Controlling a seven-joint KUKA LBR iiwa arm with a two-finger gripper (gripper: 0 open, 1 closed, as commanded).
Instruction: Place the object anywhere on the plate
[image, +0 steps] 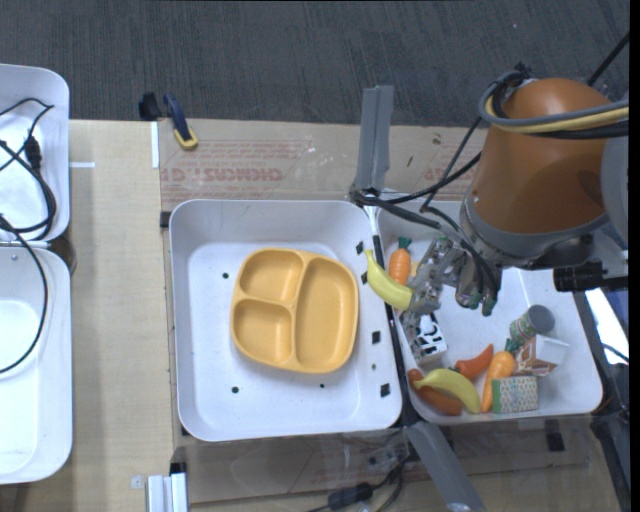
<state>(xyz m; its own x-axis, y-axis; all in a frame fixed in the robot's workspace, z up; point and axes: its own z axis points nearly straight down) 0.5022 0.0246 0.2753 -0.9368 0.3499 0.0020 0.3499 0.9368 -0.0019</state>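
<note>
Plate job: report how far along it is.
Done: a banana has been lifted and sits between the fingers of the gripper, above the wall between the two bins. In hand: carrying it toward the left bin. Left: the yellow plate bears nothing yet, so the banana must still cross over and be set down on it. A second banana lies in the right bin.

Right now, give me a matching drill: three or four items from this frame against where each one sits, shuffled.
Things:
1. yellow three-compartment plastic plate
2. yellow toy banana near the tool
3. orange toy carrot
4. second yellow toy banana

Places:
A. right bin, near front edge
B. over the divide between the bins
C. middle of left bin
D. right bin, back left corner

Pairs: 1-C, 2-B, 3-D, 4-A
</note>
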